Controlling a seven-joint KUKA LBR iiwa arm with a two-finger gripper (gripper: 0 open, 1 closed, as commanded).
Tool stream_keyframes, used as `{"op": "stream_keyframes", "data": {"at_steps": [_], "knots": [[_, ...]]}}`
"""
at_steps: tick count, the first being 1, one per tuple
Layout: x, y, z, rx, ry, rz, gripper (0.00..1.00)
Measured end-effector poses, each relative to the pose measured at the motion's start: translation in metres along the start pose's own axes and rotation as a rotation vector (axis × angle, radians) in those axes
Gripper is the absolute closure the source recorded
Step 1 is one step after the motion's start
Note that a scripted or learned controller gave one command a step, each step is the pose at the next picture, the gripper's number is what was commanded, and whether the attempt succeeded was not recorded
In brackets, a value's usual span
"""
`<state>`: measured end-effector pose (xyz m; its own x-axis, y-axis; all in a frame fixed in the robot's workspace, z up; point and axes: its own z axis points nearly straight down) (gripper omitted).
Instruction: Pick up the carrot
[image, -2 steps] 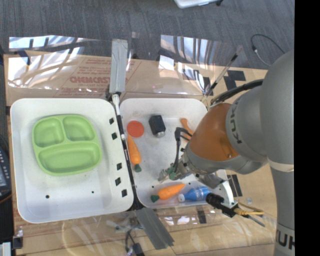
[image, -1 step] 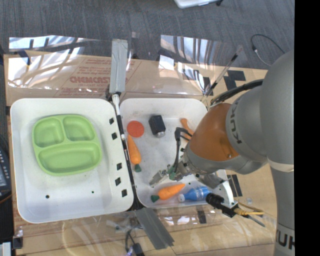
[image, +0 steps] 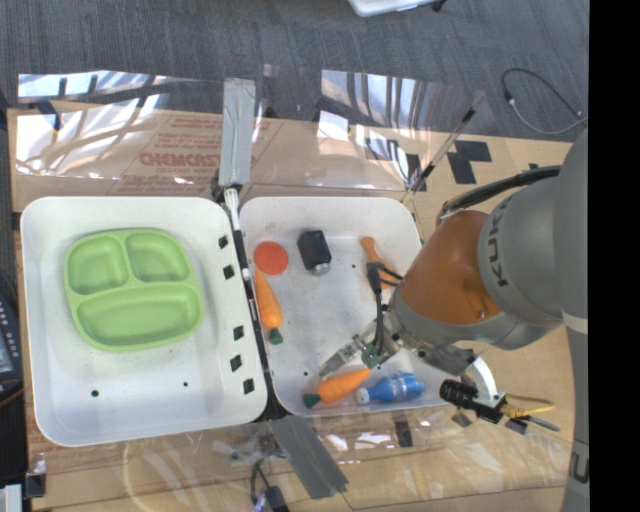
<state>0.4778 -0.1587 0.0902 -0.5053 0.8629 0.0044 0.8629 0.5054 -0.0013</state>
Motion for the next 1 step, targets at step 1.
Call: {"op": "stream_keyframes", "data": {"at_steps": [1], "knots": [[0.0347, 0.0204, 0.0009, 0.0, -0.001, -0.001, 0.0]]}}
